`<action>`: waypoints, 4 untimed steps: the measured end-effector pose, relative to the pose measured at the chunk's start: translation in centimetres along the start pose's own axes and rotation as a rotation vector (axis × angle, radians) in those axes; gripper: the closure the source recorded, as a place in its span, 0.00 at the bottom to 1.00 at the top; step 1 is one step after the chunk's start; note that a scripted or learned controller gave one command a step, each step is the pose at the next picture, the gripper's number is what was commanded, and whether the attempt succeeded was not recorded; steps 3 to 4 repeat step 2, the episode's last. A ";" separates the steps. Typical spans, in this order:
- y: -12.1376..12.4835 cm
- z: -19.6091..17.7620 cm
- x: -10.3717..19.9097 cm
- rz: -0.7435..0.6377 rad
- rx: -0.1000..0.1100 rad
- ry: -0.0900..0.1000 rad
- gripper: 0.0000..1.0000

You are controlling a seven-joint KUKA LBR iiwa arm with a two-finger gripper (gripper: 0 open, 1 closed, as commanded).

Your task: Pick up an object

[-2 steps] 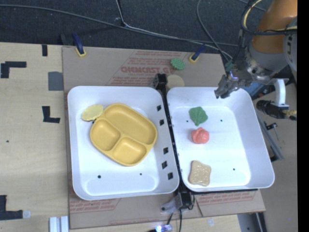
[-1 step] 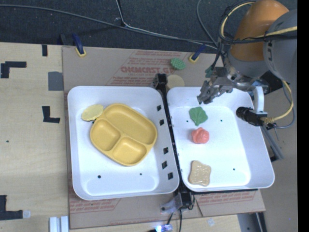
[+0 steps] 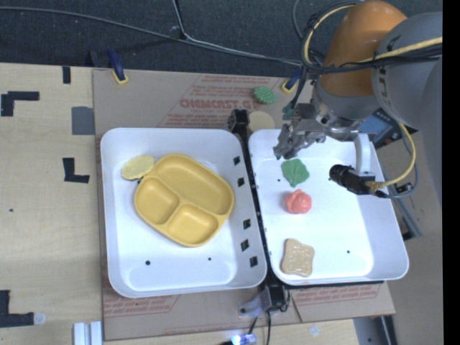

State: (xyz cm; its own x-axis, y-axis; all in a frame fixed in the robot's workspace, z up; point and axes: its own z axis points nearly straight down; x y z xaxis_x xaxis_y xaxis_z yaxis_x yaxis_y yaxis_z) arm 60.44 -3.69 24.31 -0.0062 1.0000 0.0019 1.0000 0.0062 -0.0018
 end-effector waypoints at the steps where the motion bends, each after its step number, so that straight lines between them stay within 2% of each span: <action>1: -1.3 1.5 5.1 0.001 0.002 -0.001 1.00; 2: -2.5 2.7 10.1 0.001 0.002 -0.001 1.00; 4: -2.5 2.7 10.1 0.001 0.002 -0.001 1.00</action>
